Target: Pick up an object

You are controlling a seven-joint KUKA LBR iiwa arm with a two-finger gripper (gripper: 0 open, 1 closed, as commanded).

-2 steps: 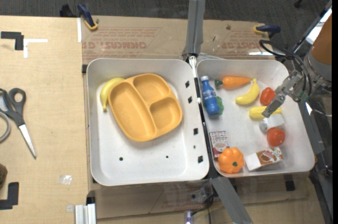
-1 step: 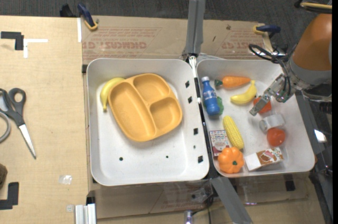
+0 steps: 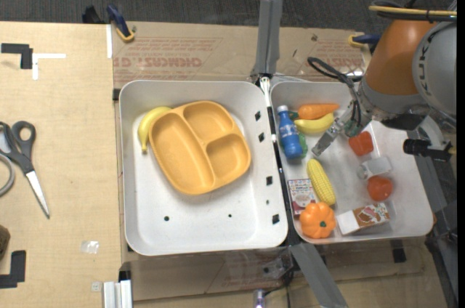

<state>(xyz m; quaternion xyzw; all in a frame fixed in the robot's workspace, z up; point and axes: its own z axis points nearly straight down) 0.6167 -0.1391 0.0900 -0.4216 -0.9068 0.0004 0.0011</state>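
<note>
Toy pumpkin [image 3: 317,220] sits at the right bin's [image 3: 421,227] near edge, beside a corn cob [image 3: 321,181]. Above them, the end effector [image 3: 325,139] hovers by a banana [image 3: 314,125] and blue bottle [image 3: 290,134]; whether its fingers are apart or closed is unclear.

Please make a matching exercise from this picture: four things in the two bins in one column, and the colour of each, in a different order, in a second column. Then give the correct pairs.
Things:
1. divided plate
2. bottle
3. corn cob
4. pumpkin

Colours:
A. blue
B. orange
C. yellow, with a knobbly surface
D. yellow-orange, with three compartments

Pairs: 1-D, 2-A, 3-C, 4-B
</note>
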